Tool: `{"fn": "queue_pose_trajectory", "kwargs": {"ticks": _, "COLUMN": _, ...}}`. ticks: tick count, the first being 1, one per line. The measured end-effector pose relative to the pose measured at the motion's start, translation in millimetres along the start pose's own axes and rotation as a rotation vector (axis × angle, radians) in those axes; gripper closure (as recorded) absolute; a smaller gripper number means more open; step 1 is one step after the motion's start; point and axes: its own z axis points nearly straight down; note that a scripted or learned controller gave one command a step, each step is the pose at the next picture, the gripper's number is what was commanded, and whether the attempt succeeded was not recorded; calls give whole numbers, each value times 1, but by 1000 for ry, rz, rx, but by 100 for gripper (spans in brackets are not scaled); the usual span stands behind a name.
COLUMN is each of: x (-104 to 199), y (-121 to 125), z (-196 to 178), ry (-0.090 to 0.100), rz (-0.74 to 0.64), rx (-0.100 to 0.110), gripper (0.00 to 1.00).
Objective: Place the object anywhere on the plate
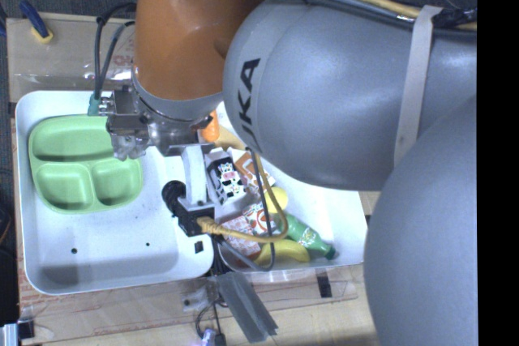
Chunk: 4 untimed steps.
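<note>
A light green plate (77, 166) with three compartments lies in the far left part of the left bin (97, 263). My gripper (126, 143) hangs over the plate's right edge, at the seam between the long upper compartment and the lower right one. The orange wrist band and grey arm body sit directly above it and hide most of it. I cannot make out any object in the gripper. Several objects lie in the right bin (350, 216), partly hidden by the arm.
The right bin holds a small cow-print carton (228, 179), an orange item (211, 129), a yellow lemon (276, 198), a green bottle (309, 237), a banana (285, 252) and a brown packet (253, 219). A black cable fitting (175, 195) hangs over the divider. Bare white floor shows in the left bin's near half.
</note>
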Motion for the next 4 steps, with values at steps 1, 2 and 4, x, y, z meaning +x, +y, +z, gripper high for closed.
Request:
{"fn": "queue_pose_trajectory", "kwargs": {"ticks": 1, "x": 16, "y": -27, "z": 52, "ry": -1, "rz": -170, "rx": 3, "gripper": 100}}
{"fn": "queue_pose_trajectory", "kwargs": {"ticks": 2, "x": 16, "y": -26, "z": 43, "ry": -2, "rz": -173, "rx": 6, "gripper": 100}}
{"fn": "queue_pose_trajectory", "kwargs": {"ticks": 4, "x": 2, "y": -27, "z": 78, "ry": -2, "rz": -156, "rx": 3, "gripper": 100}}
